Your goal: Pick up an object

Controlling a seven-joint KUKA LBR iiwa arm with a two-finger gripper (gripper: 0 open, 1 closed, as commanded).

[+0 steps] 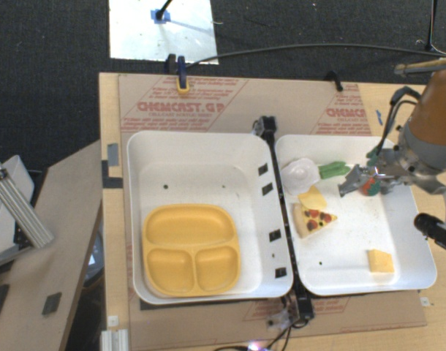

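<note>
My gripper (363,183) hangs over the back right part of the right bin (406,284), reaching in from the right. A small red and green object (371,187) sits between its grey fingers, which are shut on it. Just left of it a green piece (332,170) lies by a clear round cup (300,172). Below those are a yellow wedge (311,198) and a pizza slice (314,219). A yellow block (380,261) rests near the bin's front right corner.
The left bin (201,148) holds a yellow divided tray (192,248) at its front. A black divider (279,210) runs between the two bins. A black part of the arm (436,229) overhangs the right bin's right rim.
</note>
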